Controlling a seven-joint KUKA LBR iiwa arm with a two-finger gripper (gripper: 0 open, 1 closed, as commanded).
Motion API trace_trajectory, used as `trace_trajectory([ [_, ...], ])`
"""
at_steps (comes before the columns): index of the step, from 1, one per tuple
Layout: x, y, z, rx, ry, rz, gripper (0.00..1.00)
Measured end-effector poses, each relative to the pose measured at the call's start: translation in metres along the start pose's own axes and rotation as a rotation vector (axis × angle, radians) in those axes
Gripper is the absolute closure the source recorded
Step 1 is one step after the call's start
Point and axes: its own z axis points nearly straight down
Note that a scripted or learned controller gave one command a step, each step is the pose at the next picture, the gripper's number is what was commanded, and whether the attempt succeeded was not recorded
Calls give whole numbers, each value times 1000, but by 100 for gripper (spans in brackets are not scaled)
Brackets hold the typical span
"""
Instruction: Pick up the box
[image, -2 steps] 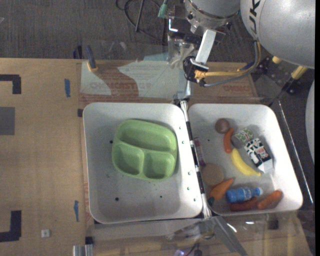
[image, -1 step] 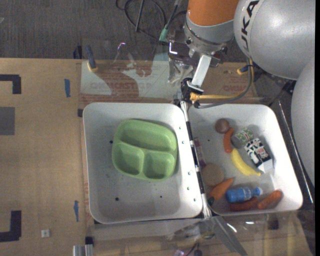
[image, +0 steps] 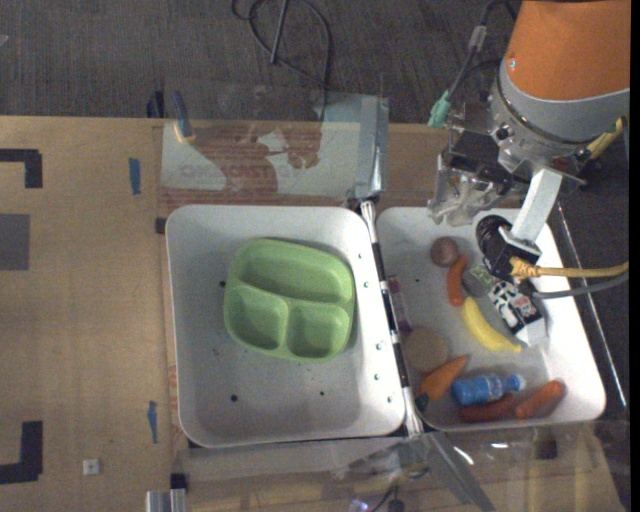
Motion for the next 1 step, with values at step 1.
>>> trace_trajectory([
  [1,1,1,-10,-1,-1,-2,100],
])
